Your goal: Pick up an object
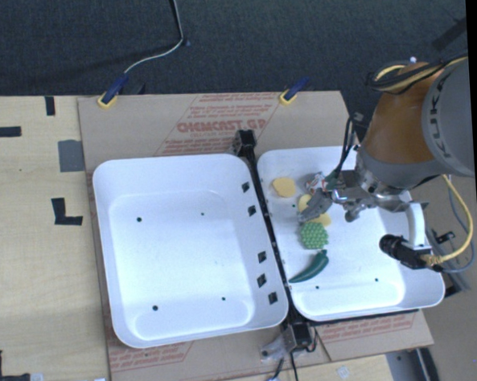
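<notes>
The grey arm with its orange band leans in from the right and hangs over the right-hand shallow white bin, its two-finger gripper low above the little heap of things near that bin's left side. From where I stand the metal tips are tangled up with the objects below them, and I cannot tell whether they are spread or pinched, nor whether anything sits between them. Just under the tips lies a small yellow piece, partly hidden. To its upper left rests a pale yellow rounded lump, a little apart from the gripper. Right below the tips is a bumpy green round object, and beneath that a dark green curved pepper-shaped thing lies slantwise on the bin floor. The left-hand shallow white bin stands beside it, the two touching along a black divider. Both sit on a brown cardboard sheet on the wooden bench.
</notes>
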Motion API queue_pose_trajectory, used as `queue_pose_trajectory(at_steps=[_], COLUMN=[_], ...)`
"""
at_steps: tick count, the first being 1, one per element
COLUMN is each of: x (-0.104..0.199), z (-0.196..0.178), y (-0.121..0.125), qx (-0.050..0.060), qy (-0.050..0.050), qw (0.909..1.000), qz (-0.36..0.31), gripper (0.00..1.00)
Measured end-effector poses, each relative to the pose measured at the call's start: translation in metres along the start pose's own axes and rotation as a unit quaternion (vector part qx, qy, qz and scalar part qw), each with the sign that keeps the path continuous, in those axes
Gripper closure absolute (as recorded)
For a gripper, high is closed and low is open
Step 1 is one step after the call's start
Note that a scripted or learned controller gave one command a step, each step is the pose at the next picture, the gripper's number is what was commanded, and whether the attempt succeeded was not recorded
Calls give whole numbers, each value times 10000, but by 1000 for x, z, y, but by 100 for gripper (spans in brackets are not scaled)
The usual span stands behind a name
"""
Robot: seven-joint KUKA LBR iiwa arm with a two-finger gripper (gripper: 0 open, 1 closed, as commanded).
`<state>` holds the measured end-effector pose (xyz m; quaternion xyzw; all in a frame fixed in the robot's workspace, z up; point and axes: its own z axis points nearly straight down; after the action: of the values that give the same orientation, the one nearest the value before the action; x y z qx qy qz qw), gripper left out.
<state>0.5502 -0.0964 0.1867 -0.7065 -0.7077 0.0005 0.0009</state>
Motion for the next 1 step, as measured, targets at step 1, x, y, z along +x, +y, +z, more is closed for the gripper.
queue_pose_trajectory(at_steps=[1], x=[-16], z=[108], y=[16], qx=[2], qy=[-13], qw=[10000], qz=[5], gripper=[0])
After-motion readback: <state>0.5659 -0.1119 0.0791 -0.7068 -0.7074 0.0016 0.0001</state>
